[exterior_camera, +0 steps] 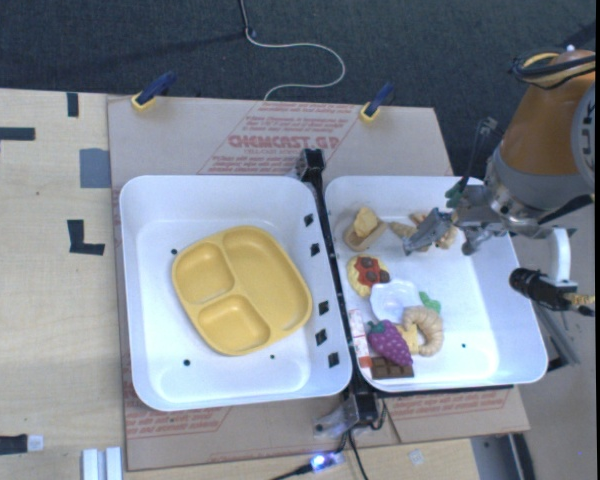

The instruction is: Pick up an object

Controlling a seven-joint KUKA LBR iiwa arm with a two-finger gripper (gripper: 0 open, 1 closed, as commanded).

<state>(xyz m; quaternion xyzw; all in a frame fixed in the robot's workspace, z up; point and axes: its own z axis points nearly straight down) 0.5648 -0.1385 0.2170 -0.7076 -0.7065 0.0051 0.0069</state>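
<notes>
The right bin (480,298) holds several toy food pieces. A tan bread-like wedge (363,228) lies at its far left, with a red and yellow piece (366,272) below it. Nearer the front are a white piece (394,296), purple grapes (388,340), a tan curled pastry (427,330) and a brown block (390,368). My gripper (427,234) hangs low over the far part of this bin, just right of the wedge. A small tan piece (418,218) lies right beside it; whether they touch cannot be told.
The left bin (150,268) holds a yellow three-compartment tray (242,288). A black divider (325,268) runs between the bins. The arm's orange band (545,128) stands over the right bin's far right corner. Cardboard (270,138) lies under both bins.
</notes>
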